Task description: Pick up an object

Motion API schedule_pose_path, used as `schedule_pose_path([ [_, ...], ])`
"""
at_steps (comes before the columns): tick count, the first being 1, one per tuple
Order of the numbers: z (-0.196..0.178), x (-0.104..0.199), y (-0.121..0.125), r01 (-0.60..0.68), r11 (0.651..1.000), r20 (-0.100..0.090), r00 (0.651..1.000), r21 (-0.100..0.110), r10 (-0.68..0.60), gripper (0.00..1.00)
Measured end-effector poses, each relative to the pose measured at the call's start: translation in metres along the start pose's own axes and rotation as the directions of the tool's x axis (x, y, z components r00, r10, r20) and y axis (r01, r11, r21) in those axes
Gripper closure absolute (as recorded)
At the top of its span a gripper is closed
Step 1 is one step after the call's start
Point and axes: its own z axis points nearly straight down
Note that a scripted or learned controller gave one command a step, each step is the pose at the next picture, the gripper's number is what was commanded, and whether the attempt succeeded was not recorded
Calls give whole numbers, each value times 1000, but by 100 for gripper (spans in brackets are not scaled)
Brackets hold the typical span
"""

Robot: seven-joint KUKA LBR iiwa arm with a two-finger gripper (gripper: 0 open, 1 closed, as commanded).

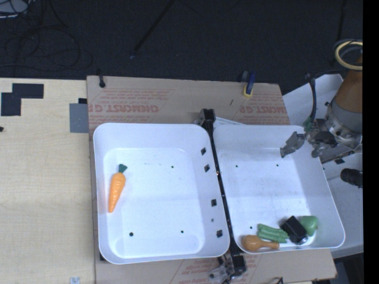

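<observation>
Two white bins sit side by side on a cardboard sheet [177,102] with red print. Bench surface to the left is pale wood [41,176] with a few dark patches.

Left bin [103,136]: one toy carrot [116,188], orange with a green top, lying near the bin's left wall, top pointing up-frame, body slightly tilted.

Black divider strip [217,182] runs between the two bins, with small clips along it.

Right bin [331,203]: cluster of objects packed in the near right corner. From left: a tan pear-shaped piece [258,244] against the front wall; a green pod-like item [272,233] just beside and above it; a black block [294,229] touching the green pod; a rounder green piece [309,222] partly behind the block. Exact identity of the green pieces is hard to make out at this size.

Gripper [294,142] is above the far right edge of the right bin, well apart from the corner cluster. One grey finger juts left over the bin floor; the other is hard to separate from the wrist hardware, so how far the fingers are spread I cannot tell. Nothing visible between them. The arm's orange band [349,92] is at the right edge.
</observation>
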Motion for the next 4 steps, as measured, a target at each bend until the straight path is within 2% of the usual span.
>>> schedule_pose_path([
  [1,111,70,46,6,1000,-3,1000,3,-6,0],
  [2,-56,44,47,0,1000,4,1000,-14,0,0],
  [3,-299,99,45,4,1000,2,1000,-18,-4,0],
  [4,-297,99,45,7,1000,1,1000,4,-7,100],
])
